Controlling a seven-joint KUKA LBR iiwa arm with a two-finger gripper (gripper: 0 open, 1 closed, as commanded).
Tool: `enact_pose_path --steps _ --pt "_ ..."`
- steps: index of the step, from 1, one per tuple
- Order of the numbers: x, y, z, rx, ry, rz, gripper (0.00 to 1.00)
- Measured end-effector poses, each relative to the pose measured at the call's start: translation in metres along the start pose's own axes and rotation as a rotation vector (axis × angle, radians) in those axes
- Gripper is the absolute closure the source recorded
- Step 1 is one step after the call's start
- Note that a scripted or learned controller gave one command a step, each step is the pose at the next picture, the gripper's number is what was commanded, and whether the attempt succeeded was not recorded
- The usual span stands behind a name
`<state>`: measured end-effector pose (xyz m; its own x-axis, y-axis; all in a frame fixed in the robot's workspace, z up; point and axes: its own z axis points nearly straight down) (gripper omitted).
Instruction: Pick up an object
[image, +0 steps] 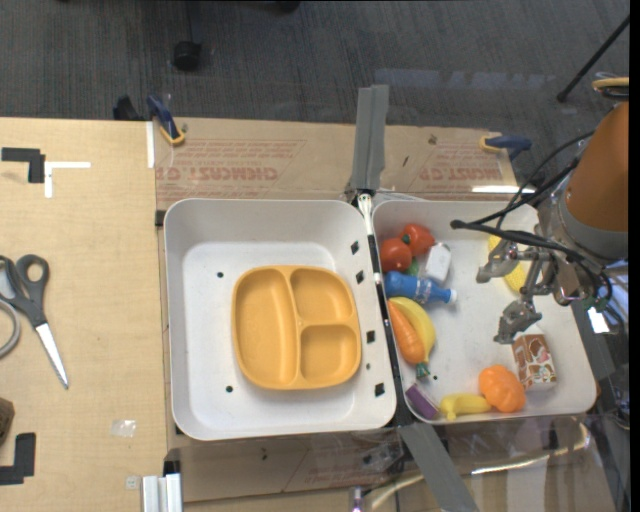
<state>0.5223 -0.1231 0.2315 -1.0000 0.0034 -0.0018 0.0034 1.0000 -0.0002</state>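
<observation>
Carton (533, 360): lying flat on the floor of the right bin (470, 345), just beside the gripper (506, 295), at its 5 o'clock; not being held.

Gripper: hanging low over the right bin toward its 3 o'clock wall, fingers (518, 318) standing apart, gripping nothing but bare bin floor.

Step, as judged: approaching for the grasp, nothing lifted yet. Needing next: shifting toward 5 o'clock to centre over the carton, then lowering and closing across its narrow sides.

Counting outward from the gripper:
- lying at 6 o'clock: one orange (500, 388), touching one small yellow banana (465, 405)
- peeking out at 12 o'clock: one yellow item (515, 272), partly hidden, kind not telling
- crowding the 9 o'clock wall: one blue bottle (418, 289), one white bottle (437, 262), one red fruit (412, 245), one purple piece (420, 402)
- sitting well apart at 9 o'clock: one left bin (190, 300), holding one yellow divided plate (297, 326)
</observation>
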Motion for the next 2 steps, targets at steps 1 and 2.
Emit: enact_pose_path --steps 1,2 --pt "-0.066 -0.006 0.111 0.002 -0.013 -0.068 0.00" --pt "-0.085 0.027 0.125 0.006 -0.029 -0.013 0.00"
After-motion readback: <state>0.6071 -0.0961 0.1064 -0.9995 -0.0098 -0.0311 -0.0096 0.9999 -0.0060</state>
